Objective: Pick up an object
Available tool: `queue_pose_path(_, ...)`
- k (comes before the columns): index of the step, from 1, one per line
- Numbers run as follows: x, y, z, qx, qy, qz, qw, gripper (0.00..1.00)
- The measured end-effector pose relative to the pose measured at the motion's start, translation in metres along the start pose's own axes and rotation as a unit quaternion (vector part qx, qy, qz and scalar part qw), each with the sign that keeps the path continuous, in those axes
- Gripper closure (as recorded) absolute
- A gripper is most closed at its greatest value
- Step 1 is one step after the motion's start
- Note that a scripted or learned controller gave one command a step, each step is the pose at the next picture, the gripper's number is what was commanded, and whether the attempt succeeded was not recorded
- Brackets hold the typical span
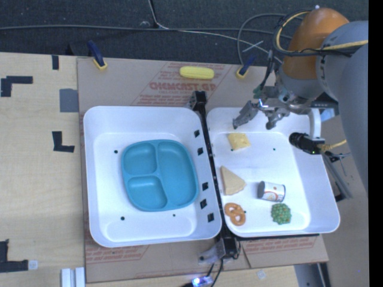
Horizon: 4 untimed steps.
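Hovering over the far edge of the right bin (311,178), arm (323,46) has the tool (258,117) released, fingers spread, nothing between them. Likely target: yellow cheese cube (239,141), just below the tool on the bin floor. Risks: cube sits near the bin's far wall and centre divider, so a fingertip could clip the rim or nudge the cube aside; off-centre closure grabs air. Left bin (96,160): blue divided plate (160,174), compartments bare. Right bin, big to small: cheese wedge (232,180), small cup on its side (271,191), pretzel (235,213), green broccoli piece (280,213).
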<state>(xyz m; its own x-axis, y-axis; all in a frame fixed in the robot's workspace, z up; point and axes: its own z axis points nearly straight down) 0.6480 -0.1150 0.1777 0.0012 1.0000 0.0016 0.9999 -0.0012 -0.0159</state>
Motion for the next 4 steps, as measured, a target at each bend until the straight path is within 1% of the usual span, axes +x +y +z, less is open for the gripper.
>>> queue_pose_path(1,0.000,0.003,-0.009,-0.007,-0.001,-0.001,1.0000,0.00)
queue_pose_path(2,0.007,-0.004,0.041,-0.005,-0.001,-0.001,1.0000,0.00)
queue_pose_path(3,0.008,-0.003,0.094,-0.008,-0.002,-0.002,1.0000,0.00)
queue_pose_path(4,0.009,-0.003,0.082,-0.007,-0.002,-0.002,1.0000,1.00)
